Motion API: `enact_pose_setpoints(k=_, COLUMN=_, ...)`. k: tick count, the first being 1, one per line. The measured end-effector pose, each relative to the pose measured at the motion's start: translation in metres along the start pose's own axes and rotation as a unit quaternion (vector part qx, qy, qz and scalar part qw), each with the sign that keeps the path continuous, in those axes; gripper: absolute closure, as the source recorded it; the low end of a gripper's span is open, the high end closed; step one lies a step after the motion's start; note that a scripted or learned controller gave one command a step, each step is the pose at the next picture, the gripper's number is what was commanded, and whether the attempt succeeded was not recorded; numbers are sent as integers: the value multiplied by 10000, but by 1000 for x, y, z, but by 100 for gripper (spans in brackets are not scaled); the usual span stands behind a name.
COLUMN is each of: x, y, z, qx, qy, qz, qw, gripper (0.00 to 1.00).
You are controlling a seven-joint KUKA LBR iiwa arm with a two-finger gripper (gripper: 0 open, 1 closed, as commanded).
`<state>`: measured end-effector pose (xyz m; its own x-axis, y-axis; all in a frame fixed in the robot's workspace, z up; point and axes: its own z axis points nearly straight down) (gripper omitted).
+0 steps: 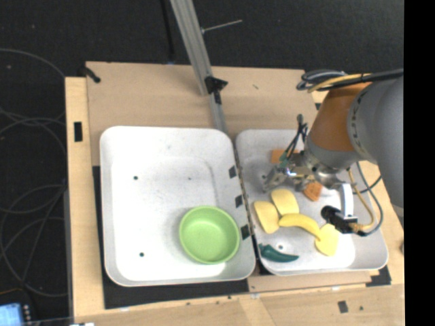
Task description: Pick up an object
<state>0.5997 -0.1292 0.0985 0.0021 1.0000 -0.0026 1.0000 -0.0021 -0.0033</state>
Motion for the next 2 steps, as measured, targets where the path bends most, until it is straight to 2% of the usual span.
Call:
enact_pose_setpoints(k=1, x=0, y=2, z=-14, qx=-34, qy=9, qz=23, qw=10000, gripper=100)
enact_pose_setpoints(k=2, x=-7, y=-6, z=-61, qx=-23, qy=14, qz=1, qw=10000, gripper=100)
